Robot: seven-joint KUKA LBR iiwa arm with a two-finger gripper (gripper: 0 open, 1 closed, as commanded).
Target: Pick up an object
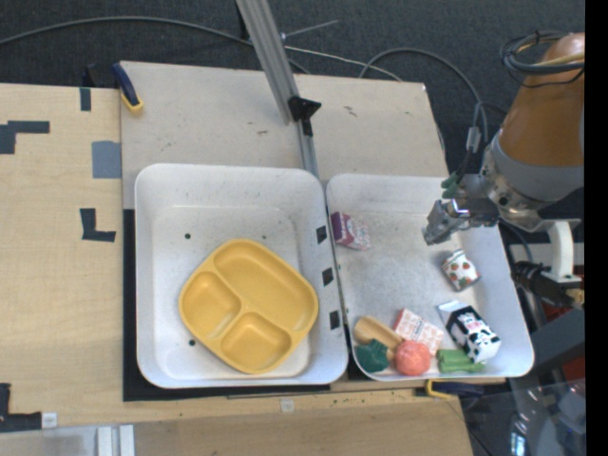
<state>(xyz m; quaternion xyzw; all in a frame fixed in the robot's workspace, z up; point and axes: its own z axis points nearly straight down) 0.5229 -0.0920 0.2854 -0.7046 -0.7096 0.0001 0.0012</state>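
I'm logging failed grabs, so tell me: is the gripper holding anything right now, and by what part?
Nothing is seen held. The gripper hangs over the right white bin, above the small white strawberry-print object, with nothing between its fingers.

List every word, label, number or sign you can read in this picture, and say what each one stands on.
None can be read.
Small purple packet in the right bin: printed marks, too blurred to read.
Pink-and-white checked packet: a pattern, no legible text.
Black-and-white carton: cow-like patches, no legible lettering.
White ball with red spots: no text.
Yellow divided tray in the left bin: plain.
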